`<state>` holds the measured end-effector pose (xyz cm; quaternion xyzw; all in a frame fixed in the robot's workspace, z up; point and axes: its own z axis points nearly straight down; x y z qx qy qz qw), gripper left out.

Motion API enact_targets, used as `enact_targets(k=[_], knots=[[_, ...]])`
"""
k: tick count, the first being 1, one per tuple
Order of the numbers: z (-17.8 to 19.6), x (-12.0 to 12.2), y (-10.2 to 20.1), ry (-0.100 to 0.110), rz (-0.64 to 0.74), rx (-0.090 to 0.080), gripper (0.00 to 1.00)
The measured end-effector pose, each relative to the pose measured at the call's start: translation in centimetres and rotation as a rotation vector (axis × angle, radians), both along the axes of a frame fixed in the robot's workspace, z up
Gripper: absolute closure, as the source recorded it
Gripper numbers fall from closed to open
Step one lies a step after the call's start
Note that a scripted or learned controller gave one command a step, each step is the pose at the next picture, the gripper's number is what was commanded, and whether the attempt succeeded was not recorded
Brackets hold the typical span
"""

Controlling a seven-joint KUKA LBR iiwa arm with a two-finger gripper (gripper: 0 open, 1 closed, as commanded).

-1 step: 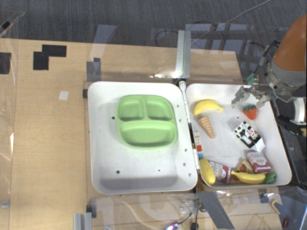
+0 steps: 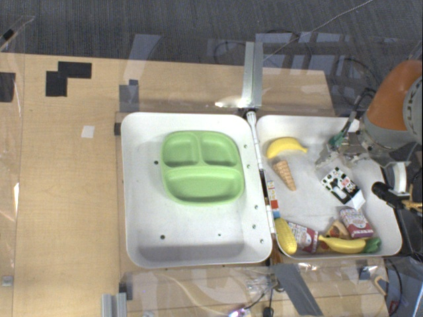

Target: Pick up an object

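Two shallow white bins are being carried side by side by the wooden table point(image 2: 59, 197). One green plastic plate with three sections point(image 2: 201, 166) is being held in the left white bin point(image 2: 142, 243), near its middle, and it is lying flat.

Many small things are being held in the right white bin point(image 2: 310, 197). Two yellow toy bananas are being counted there. One curved yellow banana point(image 2: 285, 146) is lying near the top left of that bin. The other long yellow banana point(image 2: 342, 244) is lying along the bottom edge. One tan ice cream cone point(image 2: 285, 174) is lying just below the first banana, with its tip pointing down and to the right. One black and white patterned block point(image 2: 338, 183) is lying near the middle right. One small red and white carton point(image 2: 357, 222) is lying below it. One yellow corn cob point(image 2: 285, 236) is lying in the bottom left corner, and one dark red wrapped packet point(image 2: 304, 236) is touching it. A small green piece point(image 2: 373, 246) is being seen at the bottom right corner.

The grey arm with the orange band point(image 2: 394, 104) is being reached in from the right. The jaws of the gripper point(image 2: 338, 148) are being held over the top right part of the right bin, above the black and white block. It cannot be told how wide the jaws are, and nothing is being seen between them.
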<state>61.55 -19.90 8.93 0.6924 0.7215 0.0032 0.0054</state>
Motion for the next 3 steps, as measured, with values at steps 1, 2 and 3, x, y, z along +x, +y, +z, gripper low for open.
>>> enact_targets(k=[1, 2, 3], knots=[[0.2, -6.9, -0.7, 0.001, 0.141, -0.001, 0.00], [1.3, -11.7, 1.6, 0.007, 0.008, 0.002, 0.00], [5.1, -3.8, 1.7, 0.006, 0.028, 0.002, 0.00]])
